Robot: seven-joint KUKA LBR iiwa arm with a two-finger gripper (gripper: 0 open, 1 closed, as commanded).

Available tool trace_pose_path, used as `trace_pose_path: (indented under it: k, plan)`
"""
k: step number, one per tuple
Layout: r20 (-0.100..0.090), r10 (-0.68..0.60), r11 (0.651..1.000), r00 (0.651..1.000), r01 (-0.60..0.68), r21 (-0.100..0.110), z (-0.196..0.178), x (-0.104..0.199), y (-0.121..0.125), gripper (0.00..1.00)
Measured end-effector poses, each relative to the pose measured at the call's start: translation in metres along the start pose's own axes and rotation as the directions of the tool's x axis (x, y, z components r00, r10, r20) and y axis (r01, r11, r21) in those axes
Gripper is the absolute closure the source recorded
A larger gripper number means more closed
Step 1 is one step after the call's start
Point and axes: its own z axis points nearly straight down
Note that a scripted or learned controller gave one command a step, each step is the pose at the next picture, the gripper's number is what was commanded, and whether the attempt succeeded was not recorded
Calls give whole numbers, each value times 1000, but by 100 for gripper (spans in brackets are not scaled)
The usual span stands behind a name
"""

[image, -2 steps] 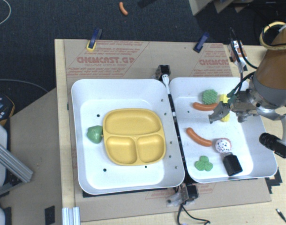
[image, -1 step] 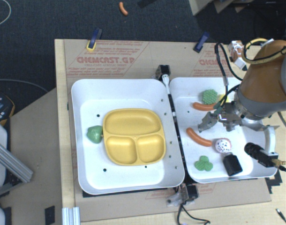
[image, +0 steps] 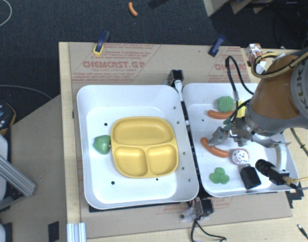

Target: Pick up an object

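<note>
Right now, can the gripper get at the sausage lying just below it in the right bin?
Probably yes. The gripper hovers just above the sausage, which lies apart from the white ball and green piece, with nothing covering it.

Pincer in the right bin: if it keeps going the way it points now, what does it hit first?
The pincer points toward the view's left and down into the right bin. First in that line is probably the orange sausage just below its tips, then the bin floor. Its height above the sausage is unclear from this slanted view.
</note>
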Motion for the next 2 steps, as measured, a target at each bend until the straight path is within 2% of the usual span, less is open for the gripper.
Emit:
trace_pose_path:
  k: [1,2]
  plan:
    - [0,0,1000,1000,0,-1,53,1,-1,0]
    - [2,0,1000,1000,0,-7,40,0,0,100]
